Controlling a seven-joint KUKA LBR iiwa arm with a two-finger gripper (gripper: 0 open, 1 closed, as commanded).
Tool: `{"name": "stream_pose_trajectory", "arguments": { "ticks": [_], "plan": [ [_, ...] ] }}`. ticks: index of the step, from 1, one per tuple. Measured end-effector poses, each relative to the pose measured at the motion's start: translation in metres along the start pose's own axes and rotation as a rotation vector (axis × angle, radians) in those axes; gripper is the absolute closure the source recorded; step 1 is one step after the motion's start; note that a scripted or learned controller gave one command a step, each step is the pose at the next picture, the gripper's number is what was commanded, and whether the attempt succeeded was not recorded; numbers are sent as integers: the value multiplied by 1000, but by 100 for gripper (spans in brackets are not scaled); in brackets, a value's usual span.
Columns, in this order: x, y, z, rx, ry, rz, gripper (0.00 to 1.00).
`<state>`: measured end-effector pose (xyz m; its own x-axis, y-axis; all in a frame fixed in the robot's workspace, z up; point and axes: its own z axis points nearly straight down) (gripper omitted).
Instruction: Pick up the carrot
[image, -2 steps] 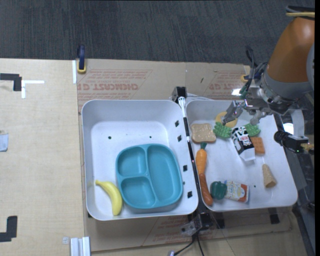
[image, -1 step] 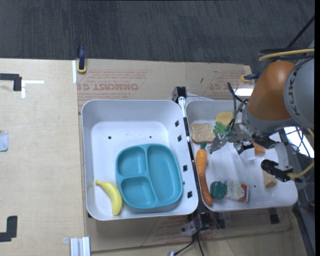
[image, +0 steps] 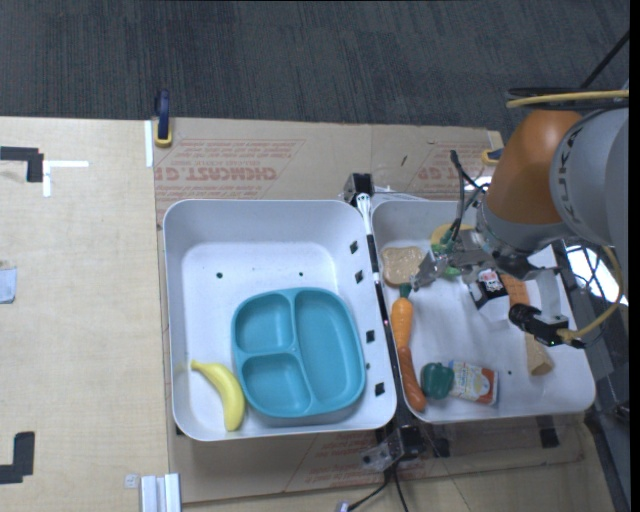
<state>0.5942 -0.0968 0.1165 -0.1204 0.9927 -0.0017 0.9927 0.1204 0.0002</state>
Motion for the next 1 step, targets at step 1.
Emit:
{"name": "stream_pose_trajectory", "arguments": {
  "ticks": [1],
  "plan": [
    [5, -48, 25, 3, 1, 8, 0]
  ]
}}
